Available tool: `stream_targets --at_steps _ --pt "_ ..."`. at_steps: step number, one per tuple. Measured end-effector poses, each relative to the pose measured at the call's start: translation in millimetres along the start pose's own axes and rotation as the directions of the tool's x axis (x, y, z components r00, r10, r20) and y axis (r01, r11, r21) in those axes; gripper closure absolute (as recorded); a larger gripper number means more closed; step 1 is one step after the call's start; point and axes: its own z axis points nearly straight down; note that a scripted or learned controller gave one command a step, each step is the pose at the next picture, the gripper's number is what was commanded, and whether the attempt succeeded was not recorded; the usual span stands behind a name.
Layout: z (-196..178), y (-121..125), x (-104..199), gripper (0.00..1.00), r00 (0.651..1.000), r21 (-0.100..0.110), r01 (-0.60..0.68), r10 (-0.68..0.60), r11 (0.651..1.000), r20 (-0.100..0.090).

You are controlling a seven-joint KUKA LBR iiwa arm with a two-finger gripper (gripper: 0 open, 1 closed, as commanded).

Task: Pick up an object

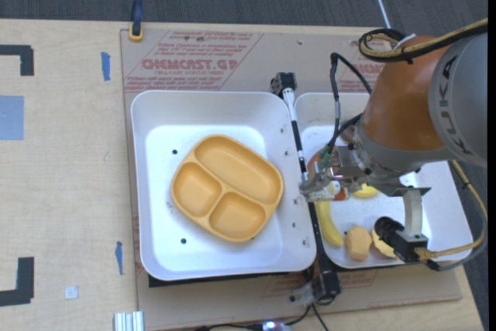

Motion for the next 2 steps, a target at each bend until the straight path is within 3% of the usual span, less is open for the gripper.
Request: stream_targets --at_steps 2 --pt "-20.3 2.6 1.0 1.00 1.000 -0.006 0.003 -0.003 1.000 0.001"
